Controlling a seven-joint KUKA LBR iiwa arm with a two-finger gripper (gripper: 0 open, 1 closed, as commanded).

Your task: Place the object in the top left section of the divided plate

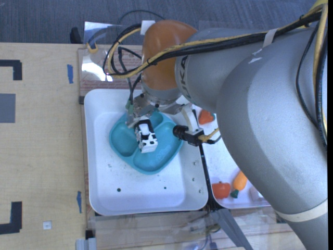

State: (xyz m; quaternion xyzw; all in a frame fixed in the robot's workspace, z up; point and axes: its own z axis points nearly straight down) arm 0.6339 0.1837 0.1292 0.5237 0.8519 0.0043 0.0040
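Counting: one blue divided plate [151, 158], two white bins [104, 186], three orange-red items, one gripper [146, 139], pincer state indiscernible; no legible writing.

A light wooden bench [41, 155] bears black markings [13, 69] and strips of blue tape [69, 73] near its left edge. Beyond its far edge lies dark grey-blue carpet [156, 4].
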